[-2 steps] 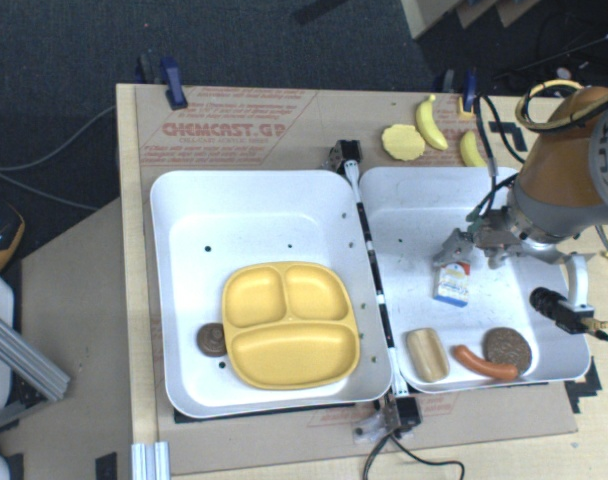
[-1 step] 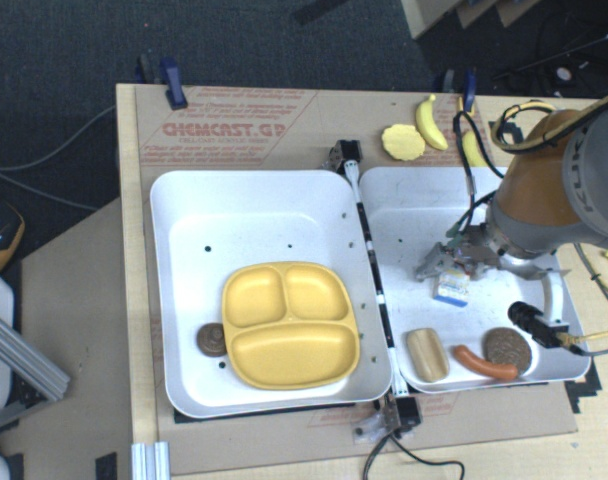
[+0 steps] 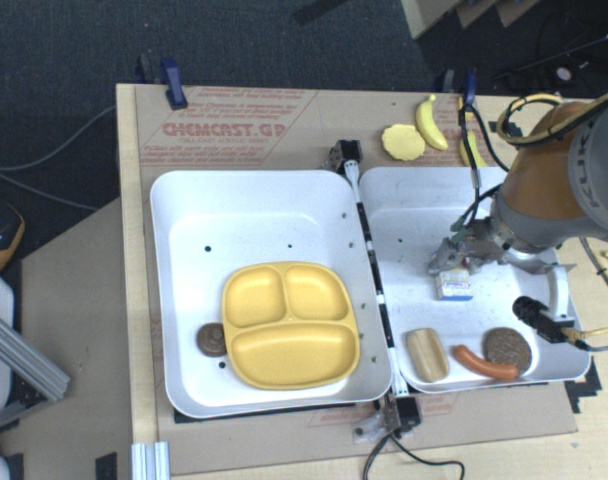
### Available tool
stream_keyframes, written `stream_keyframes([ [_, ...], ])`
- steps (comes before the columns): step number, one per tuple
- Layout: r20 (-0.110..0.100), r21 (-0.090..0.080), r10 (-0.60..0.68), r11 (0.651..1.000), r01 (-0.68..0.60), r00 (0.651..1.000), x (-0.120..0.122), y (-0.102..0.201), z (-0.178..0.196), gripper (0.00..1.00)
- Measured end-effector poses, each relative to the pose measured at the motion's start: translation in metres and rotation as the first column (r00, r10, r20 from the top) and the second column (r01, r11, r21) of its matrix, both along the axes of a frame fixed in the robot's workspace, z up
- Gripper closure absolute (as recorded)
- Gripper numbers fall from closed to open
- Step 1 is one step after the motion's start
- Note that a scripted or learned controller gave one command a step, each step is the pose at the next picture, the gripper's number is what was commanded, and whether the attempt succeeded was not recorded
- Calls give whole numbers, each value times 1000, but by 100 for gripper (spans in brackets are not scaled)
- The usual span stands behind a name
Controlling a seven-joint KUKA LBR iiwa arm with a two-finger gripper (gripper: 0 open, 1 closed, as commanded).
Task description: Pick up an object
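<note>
In the right bin (image 3: 414, 203) my gripper (image 3: 458, 259) hangs low over the middle, reaching in from the right under the orange-banded wrist. Right below its tip lies a small white and blue box (image 3: 454, 287); I cannot tell whether the two touch. Along the bin's front edge lie a tan bread roll (image 3: 426, 354), a red sausage (image 3: 483, 363) and a round brown patty (image 3: 508, 347).
The left bin (image 3: 184, 218) holds a yellow divided plate (image 3: 288, 324) and a small brown disc (image 3: 212, 339) at the plate's left. Behind the right bin, on the bench, lie a banana (image 3: 432, 124) and a yellow lump (image 3: 403, 142). Cables run at the right.
</note>
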State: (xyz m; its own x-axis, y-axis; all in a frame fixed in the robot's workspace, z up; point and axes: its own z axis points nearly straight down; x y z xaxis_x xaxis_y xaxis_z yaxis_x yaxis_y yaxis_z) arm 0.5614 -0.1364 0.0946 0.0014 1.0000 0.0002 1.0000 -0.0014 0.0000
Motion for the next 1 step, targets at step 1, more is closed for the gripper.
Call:
stream_keyframes([
  [1,13,0,11,1000,-11,1000,47,82,97,100],
])
